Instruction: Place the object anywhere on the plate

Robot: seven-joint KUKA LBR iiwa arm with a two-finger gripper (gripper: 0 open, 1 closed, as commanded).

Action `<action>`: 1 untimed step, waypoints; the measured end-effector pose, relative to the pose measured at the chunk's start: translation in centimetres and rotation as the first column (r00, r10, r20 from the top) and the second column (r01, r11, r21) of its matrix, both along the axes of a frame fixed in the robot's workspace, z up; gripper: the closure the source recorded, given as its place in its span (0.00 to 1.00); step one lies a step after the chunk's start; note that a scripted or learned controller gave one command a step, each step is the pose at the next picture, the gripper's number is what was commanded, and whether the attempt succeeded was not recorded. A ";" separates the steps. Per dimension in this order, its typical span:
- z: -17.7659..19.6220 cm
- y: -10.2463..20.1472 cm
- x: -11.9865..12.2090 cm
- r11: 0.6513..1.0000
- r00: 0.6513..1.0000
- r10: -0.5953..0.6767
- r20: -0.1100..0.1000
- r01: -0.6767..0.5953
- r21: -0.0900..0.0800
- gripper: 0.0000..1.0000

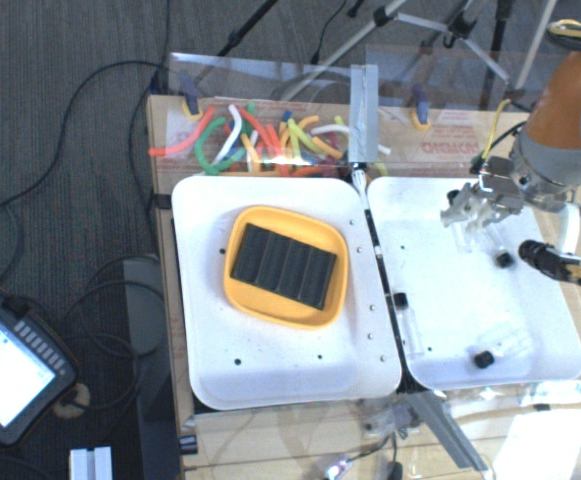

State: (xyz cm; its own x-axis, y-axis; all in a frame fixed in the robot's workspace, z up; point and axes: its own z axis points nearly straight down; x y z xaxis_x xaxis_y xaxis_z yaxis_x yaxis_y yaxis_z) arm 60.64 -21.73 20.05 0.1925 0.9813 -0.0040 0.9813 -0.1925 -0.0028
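1. Left bin [200, 368]: shallow white plastic, rounded corners, smooth matt floor with a few small dark dots. Sits left of centre in the frame.
2. Plate [238, 290]: yellow-orange, squarish with soft rounded corners and a raised rim, glossy. Lies in the middle of the left bin, turned slightly off the bin's edges.
3. Object [283, 264]: dark grey to black slab, rectangular, its top ridged in parallel bands running across its short side. Dull surface. Lies flat on the plate and covers most of its floor, with the yellow rim visible all round it.
4. Right bin [440, 298]: same white plastic, touching the left bin along a shared seam at frame centre. A small black piece [483, 359] lies near its lower edge, just beside a clear, hard-to-read plastic piece [513, 342].
5. Gripper [478, 208]: pale, partly see-through parts, over the upper right of the right bin, well apart from the plate and the object. Cannot tell whether it is wide or narrow; nothing dark seen in it.
6. Arm [560, 118]: orange band above a grey wrist, at the right edge of the frame.
7. Behind the bins, upper centre: a tangle of bendy tubes [260, 138] in orange, green, white and yellow, on a wooden bench top.
8. Lower left: handheld screen unit [5, 368] on dark carpet, with black cables looping nearby
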 end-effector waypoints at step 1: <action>-2.2 5.4 -7.4 0.966 0.966 0.257 0.001 -0.257 0.005 1.00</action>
